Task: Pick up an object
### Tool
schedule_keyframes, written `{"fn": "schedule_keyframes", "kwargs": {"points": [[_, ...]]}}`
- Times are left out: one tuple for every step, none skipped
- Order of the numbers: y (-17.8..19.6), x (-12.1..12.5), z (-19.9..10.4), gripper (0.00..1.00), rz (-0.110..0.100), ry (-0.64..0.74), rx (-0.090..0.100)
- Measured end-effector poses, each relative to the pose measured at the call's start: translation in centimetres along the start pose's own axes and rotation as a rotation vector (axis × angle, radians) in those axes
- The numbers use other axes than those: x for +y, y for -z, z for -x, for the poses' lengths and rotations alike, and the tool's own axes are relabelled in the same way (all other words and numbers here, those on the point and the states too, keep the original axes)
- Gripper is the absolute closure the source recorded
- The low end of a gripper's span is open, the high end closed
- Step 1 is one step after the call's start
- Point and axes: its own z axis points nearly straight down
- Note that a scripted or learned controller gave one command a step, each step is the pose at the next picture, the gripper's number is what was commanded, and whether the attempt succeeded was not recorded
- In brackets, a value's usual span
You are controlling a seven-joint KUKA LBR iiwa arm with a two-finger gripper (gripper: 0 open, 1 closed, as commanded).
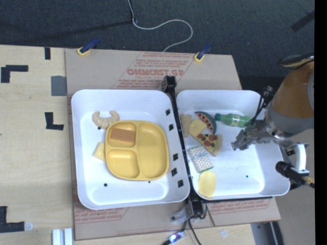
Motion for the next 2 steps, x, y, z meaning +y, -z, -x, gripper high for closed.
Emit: {"fn": "schedule_keyframes", "kwargs": {"points": [[5.61, 0.92, 0.57, 1.00, 0.001, 0.000, -0.001], [6.03, 0.95, 0.50, 1.00, -0.005, -0.001, 0.002]]}}
